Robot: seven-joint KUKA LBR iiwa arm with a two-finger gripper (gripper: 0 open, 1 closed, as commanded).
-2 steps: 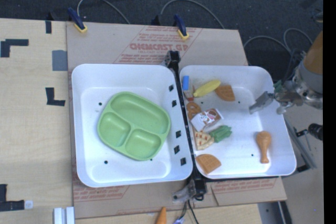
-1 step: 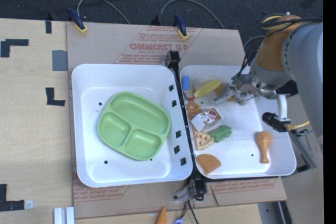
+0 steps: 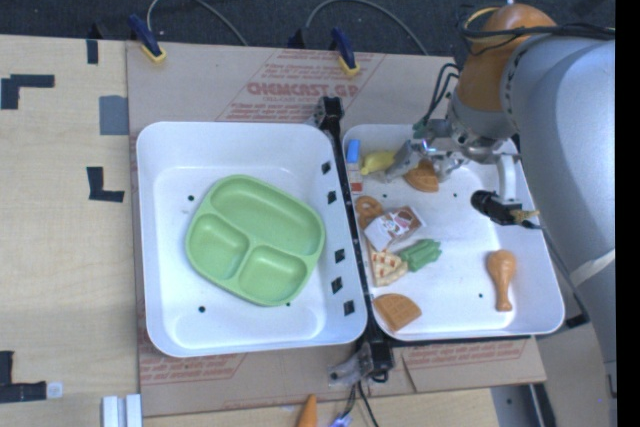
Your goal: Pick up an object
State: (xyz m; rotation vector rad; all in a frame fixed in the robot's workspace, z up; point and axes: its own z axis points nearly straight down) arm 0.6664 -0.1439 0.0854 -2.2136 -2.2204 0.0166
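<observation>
Nearest the camera, by the front-left corner of the right bin [image 3: 455, 260], lies an orange-brown bread wedge [image 3: 397, 310]. Well apart to its right a drumstick [image 3: 502, 277] lies with its long axis running near to far, thick end farther off. At about the same depth, the left bin [image 3: 170, 165] holds a green plate [image 3: 255, 240] with three compartments, set askew to the walls.

Just behind the wedge is a waffle [image 3: 386, 265], and a green piece [image 3: 421, 253] touches its right side. Behind them comes a packet [image 3: 392, 225], then a pretzel [image 3: 368, 208] close to the left wall.

Farther back lies the roll [image 3: 422, 179], a small brown oval flat on the bin floor in the rear half, left of centre. Its long axis runs across the view, left to right, nearly level. Both ends are rounded alike, so it points no particular way.

The gripper [image 3: 428, 155] hangs just behind the roll, at its far edge, where the two outlines meet. It cannot be told whether they touch, or whether the gripper is spread or closed, because its metal parts blur together.

Just left of the gripper sits a yellow toy [image 3: 378, 162]. A small blue piece [image 3: 352, 152] lies beyond it, by the back-left corner.
</observation>
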